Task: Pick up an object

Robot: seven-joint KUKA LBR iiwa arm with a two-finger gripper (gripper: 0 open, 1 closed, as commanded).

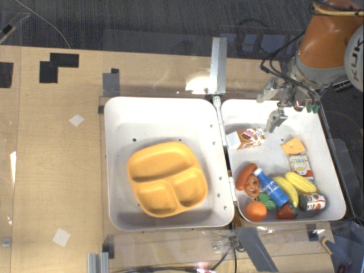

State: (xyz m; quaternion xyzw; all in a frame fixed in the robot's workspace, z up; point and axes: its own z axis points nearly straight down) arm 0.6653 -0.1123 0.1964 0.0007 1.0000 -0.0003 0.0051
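Note:
My gripper [278, 117] hangs over the back part of the right bin [335, 169], below the orange band of the arm [327, 38]. I see nothing held in it. Just below and left of it lies a white and red packet [248, 139]. A cheese wedge [293, 147] sits to its lower right. Toward the front of the bin lie a small carton [300, 164], a banana [293, 187], a blue bottle [271, 188], a reddish sausage [245, 177], an orange [256, 210], a red piece [286, 211] and a can [313, 202].
The left bin [119, 124] holds a yellow divided plate [165, 178]. A metal post [218, 67] rises at the back between the bins, and their shared wall [223, 152] runs down the middle. Cables [273, 56] hang behind the arm.

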